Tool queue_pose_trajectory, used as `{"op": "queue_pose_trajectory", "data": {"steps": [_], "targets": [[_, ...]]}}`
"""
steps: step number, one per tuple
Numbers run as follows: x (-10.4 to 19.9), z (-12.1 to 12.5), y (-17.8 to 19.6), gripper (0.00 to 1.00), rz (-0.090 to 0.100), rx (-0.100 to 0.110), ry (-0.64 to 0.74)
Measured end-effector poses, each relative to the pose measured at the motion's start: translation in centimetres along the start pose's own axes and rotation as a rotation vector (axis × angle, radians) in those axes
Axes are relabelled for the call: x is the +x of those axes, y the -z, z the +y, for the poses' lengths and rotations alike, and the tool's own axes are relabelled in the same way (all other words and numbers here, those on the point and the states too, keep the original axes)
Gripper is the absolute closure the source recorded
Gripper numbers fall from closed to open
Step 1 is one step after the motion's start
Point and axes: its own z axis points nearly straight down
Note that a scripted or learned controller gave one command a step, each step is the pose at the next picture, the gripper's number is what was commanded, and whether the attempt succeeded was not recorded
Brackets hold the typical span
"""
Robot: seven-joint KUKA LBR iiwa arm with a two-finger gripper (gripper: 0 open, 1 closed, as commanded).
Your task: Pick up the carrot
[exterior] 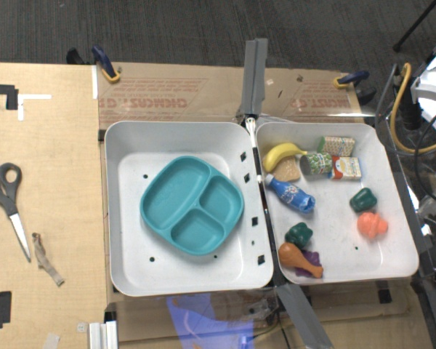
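The carrot point(299, 259), an orange tapered toy, lies at the front left of the right bin point(392, 264). Its thick end points left and its thin end points right. It rests partly on a purple toy point(312, 260) and just in front of a dark green toy point(299, 233).
The right bin also holds a banana point(283, 153), a blue bottle point(291, 195), a green can point(319, 163), two small cartons point(341, 157), a green pepper point(362, 200) and a round orange-pink fruit point(372, 225). A teal divided plate point(192, 205) sits in the left bin point(123, 217). Scissors point(9, 202) lie on the bench at far left.
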Motion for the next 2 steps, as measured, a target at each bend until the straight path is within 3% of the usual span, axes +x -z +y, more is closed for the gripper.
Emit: {"op": "queue_pose_trajectory", "data": {"steps": [1,2], "targets": [[2.6,-2.8,2.2,1.00,0.003,0.000,0.461],[1.4,-0.2,-0.1,1.00,0.004,0.001,0.599]]}}
